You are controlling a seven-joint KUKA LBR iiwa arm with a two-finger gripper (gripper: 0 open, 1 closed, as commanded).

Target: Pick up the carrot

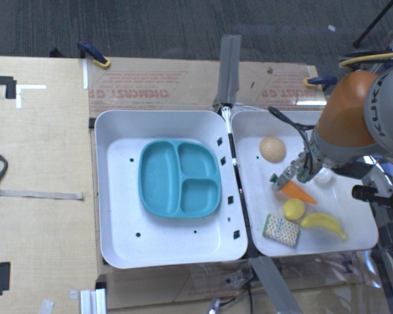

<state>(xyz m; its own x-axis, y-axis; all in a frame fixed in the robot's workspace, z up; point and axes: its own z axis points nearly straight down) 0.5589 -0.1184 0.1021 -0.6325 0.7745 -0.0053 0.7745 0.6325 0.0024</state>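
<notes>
My end effector (289, 178) is hanging low in the right bin (363, 231), right on the top end of the carrot (297, 190), but I cannot tell if it is pinching. The carrot is lying between the egg (272, 149) and the lemon (293, 209), with the banana (323, 224) nearby

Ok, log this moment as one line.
end effector at carrot | right bin | lift not seen | divided plate left bin
</notes>
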